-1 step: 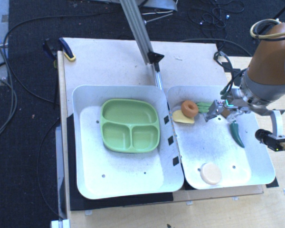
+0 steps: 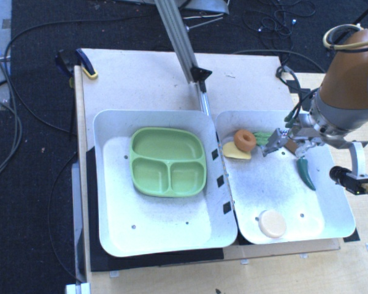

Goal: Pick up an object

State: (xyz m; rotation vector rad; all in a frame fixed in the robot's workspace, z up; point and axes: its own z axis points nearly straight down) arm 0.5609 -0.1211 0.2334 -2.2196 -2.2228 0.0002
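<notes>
In the right bin (image 2: 331,219) lie an orange donut-shaped toy (image 2: 245,141) resting on a yellow wedge (image 2: 235,153), a light green piece (image 2: 262,137) just right of them, a dark green pepper-like toy (image 2: 306,173), and a pale round disc (image 2: 272,223) near the front. My gripper (image 2: 277,143) hangs over the bin's back middle, just right of the light green piece and left of the dark green toy. I see nothing held between its fingers.
The left bin (image 2: 110,225) holds a green three-compartment plate (image 2: 168,162). A slanted metal rod (image 2: 179,32) comes down to the seam between the bins. The arm's orange band (image 2: 349,66) and grey wrist cover the right bin's back right corner.
</notes>
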